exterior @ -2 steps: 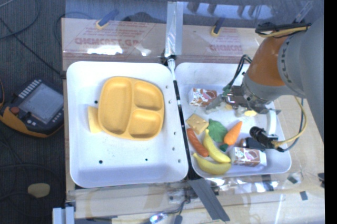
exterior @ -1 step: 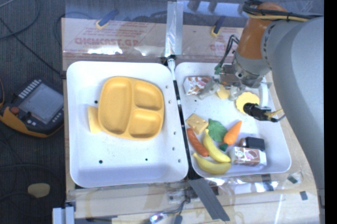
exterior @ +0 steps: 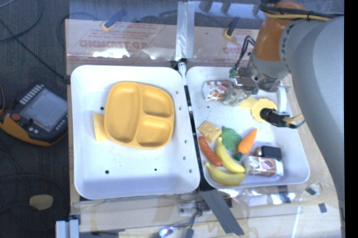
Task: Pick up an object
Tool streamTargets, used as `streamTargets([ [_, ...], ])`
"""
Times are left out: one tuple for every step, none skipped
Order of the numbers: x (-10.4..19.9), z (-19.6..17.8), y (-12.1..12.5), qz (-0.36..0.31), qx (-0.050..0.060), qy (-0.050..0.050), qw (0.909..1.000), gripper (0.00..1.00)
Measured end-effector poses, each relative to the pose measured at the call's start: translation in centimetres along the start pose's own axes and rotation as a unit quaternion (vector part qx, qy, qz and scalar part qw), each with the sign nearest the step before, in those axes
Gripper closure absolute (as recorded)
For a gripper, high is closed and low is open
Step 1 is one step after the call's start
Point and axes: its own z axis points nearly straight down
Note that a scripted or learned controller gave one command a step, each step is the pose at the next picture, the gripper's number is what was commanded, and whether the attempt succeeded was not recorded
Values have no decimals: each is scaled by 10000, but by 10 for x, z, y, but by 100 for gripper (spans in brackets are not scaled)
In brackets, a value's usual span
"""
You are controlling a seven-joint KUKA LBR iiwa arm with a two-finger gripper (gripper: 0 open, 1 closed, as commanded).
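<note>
Yellow: one tray point(exterior: 137, 114), two bananas point(exterior: 226, 167); one carrot point(exterior: 247, 140). Jaws point(exterior: 238, 91) state unclear.

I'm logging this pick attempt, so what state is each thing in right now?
Gripper: low in the right bin's far end, over a small packet.
Small packet: lying flat, partly under the gripper.
Yellow tray: flat in the left bin.
Bananas: lying in the near pile.
Carrot: lying tilted on the pile.
Carton: on its side.
</note>
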Motion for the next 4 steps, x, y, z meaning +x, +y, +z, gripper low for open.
streamTargets([
  [-52,-129,-18,-155,-304,24,9994,100],
  [-8,-35,-1,-645,-355,-6,9973,100],
  [-16,-110,-18,-2679,-309,-43,9630,100],
  [17,-34,16,-2494,-463,-101,9672,100],
])
